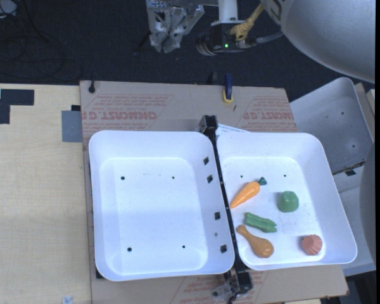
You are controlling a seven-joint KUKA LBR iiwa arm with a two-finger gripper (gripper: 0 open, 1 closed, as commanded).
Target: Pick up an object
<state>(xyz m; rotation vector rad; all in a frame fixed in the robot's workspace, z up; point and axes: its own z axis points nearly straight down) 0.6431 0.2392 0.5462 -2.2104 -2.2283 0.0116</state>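
Barely started: metal two-finger gripper (169, 35) raised high beyond both bins, fingers apart with nothing between them. Orange plastic carrot (247, 193), green round toy (288, 201), green pod (260, 222), tan drumstick (256, 241), reddish lump (311, 244) all untouched in the right-hand white bin (329, 170). Descent and grasp remaining.

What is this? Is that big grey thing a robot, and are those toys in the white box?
Yes! The big grey shape at the top right is a robot arm. At its end, near the top middle, hangs its gripper, a metal hand for picking things up. It is high above the bench and nothing is in it. The camera looks down from above. Two white bins sit side by side. The right bin holds toy food: a carrot, a green round piece, a green pod, a chicken drumstick and a small reddish piece.
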